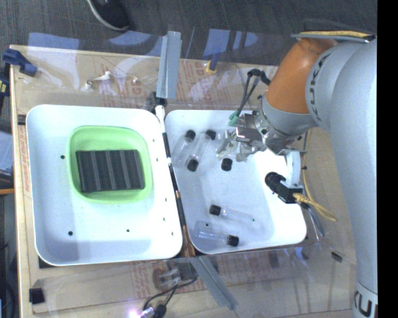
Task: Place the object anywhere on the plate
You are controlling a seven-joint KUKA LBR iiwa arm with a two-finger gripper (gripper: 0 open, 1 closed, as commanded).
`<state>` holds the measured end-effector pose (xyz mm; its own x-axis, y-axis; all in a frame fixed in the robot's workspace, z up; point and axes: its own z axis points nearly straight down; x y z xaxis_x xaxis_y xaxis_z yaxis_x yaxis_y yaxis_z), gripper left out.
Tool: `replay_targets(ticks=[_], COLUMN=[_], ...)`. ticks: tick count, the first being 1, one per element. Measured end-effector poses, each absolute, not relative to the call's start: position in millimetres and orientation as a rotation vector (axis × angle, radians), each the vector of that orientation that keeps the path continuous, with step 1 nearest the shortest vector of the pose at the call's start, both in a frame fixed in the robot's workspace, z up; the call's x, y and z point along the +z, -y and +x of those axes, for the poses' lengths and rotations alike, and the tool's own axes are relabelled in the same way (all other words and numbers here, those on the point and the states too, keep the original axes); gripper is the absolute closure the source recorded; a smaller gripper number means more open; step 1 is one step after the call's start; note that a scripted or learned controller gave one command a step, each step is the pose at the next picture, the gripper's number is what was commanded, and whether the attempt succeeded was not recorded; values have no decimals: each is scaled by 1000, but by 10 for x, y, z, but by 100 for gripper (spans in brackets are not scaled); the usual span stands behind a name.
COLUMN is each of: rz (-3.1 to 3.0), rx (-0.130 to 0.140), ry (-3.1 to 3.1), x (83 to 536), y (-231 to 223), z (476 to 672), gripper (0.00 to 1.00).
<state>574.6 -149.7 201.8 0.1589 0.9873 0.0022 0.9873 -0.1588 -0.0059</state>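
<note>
Vials (220,156) lie scattered in the right bin (288,230); my gripper (242,141) hovers over them, grip state unclear; plate (110,171) waits left.

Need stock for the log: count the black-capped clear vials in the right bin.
5 at least: vial near the top left, lower one, one under the tool, mid-bottom, bottom edge. The arm may hide more.
</note>
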Motion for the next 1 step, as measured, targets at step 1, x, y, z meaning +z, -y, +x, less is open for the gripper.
replay_targets(ticks=[1], rz=[-2387], rx=[3], ry=[2033], x=[2018], y=[1498], z=[5746], gripper=[0])
